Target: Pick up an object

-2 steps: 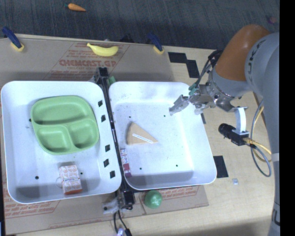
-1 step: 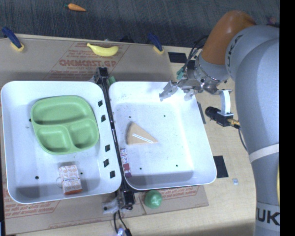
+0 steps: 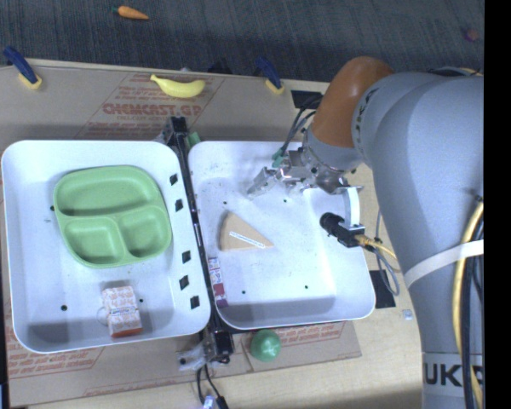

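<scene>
The grey arm [image 3: 417, 152] reaches into the right bin [image 3: 324, 301], its gripper [image 3: 268, 180] low near the back wall; I cannot tell how it is set. The tan wedge [image 3: 241, 233] lies just beside, ungrasped.

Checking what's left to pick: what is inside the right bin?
A tan wedge lies in the right bin. The gripper hovers over its back part; the arm covers the bin's far right corner.

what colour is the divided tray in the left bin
Light green; the tray shows clearly in the camera view.
</scene>
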You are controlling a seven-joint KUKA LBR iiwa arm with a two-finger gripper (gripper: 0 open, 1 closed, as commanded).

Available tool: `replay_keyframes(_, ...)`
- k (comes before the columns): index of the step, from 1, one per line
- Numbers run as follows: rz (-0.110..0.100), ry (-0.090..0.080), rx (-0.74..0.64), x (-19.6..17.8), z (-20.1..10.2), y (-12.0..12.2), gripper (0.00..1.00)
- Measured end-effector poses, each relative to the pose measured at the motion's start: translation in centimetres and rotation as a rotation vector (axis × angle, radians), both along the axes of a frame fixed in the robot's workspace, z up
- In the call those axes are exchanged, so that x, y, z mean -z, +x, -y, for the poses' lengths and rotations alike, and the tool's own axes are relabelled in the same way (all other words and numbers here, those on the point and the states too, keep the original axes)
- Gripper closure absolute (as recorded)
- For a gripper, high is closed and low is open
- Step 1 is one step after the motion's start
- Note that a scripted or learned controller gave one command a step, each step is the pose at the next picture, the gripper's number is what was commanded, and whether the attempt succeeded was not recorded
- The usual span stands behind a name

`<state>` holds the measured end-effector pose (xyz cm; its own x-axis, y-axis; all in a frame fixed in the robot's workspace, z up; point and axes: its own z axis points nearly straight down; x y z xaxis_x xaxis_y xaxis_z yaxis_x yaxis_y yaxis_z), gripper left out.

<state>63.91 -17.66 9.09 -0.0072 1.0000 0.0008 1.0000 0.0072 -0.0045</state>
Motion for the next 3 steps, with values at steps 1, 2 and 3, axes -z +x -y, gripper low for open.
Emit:
replay_keyframes(1,0.001,0.0,-0.003,-1.2,0.0,0.1,1.0)
replay_keyframes(2,0.005,-0.001,0.002,-11.2,-0.8,-1.4,1.0)
replay_keyframes(3,0.003,0.0,0.002,-11.1,-0.9,-1.5,0.0)
